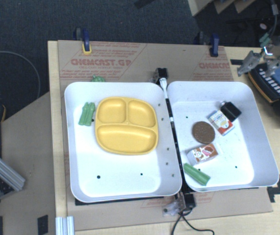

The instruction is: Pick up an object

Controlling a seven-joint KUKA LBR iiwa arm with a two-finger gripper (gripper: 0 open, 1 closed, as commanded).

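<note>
— Cables first: a black cable (191, 223) snakes off the near edge of the worktop, below the seam where the two bins meet. What sits just beyond it?

— Nearest in the right white bin (257, 131) is a green oblong block (197, 174), lying against the near-left wall. Just behind it is a small red-and-white snack packet (202, 153); its print is too small to read. Beyond that lies a round brown disc like a biscuit (203, 131), flat on the bin floor.

— And further back on that side?

— A red-and-white carton (220, 122) lies just beside the disc, lettering illegible, and a small black box (230, 111) touches its far corner.

— The left white bin (76, 146)?

— It holds a yellow plastic divided plate (127, 125) with three compartments, one wide one near and two smaller ones behind. A green ridged piece (86, 114) lies just beside the plate's left rim.

— Any writing you can read?

— Yes, on the brown board (57, 146) under both bins: red letters "CHEMCAST G P" behind the left bin, and the same mark, partly cut off, behind the right one. Two blue clamps (85, 38) pin the board's far edge.

— The hand?

— Grey metal parts (255, 58) show at the far right, past the right bin's back corner, well apart from every object. I cannot tell whether they belong to the hand, nor how it stands.
</note>
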